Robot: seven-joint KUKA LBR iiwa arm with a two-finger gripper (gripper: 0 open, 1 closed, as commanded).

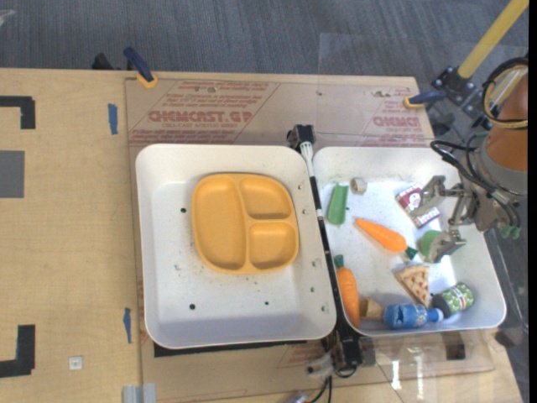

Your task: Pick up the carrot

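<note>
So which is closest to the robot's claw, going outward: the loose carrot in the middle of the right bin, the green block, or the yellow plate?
1. The carrot, in the middle of the right bin, to the left of the gripper.
2. The green block, by that bin's left wall.
3. The yellow plate, across in the left bin.
</note>
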